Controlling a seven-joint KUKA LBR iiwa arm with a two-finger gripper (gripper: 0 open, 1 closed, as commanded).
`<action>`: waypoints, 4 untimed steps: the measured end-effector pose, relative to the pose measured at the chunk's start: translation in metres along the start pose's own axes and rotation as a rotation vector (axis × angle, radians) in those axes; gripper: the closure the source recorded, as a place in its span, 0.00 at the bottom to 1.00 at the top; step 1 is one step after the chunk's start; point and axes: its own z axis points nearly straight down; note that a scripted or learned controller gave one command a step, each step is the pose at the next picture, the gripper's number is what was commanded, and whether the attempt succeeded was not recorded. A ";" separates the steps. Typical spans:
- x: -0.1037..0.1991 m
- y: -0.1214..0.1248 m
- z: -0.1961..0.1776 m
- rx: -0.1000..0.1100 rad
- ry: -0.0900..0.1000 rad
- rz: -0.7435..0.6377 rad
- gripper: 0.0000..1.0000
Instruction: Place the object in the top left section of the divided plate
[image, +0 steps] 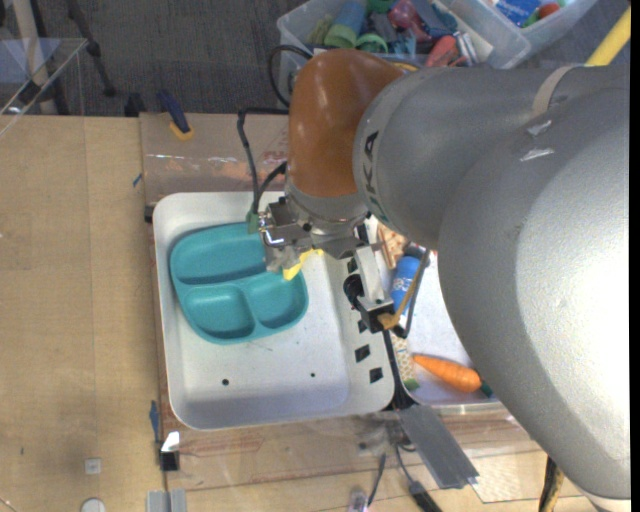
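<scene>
Hand parked over the teal divided plate's right rim, drop not confirmed yet

You've got the hand (283, 252) low over the right edge of the divided plate (215, 262), which sits in the left white bin (250, 395). A small yellow object (291, 268) peeks out right under the hand at the plate's right side, but I can't tell how wide the hand is or whether it actually has hold of it. The plate sections you can see look bare, so I'd say the placing itself is still left. A carrot (448, 373) and a blue tube (404, 280) sit right of the plate.
</scene>
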 end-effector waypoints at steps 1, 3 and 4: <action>0.000 0.000 0.000 0.001 0.000 0.000 0.00; -0.050 0.060 0.099 -0.005 -0.003 -0.123 1.00; 0.008 0.074 0.045 -0.002 -0.010 -0.083 1.00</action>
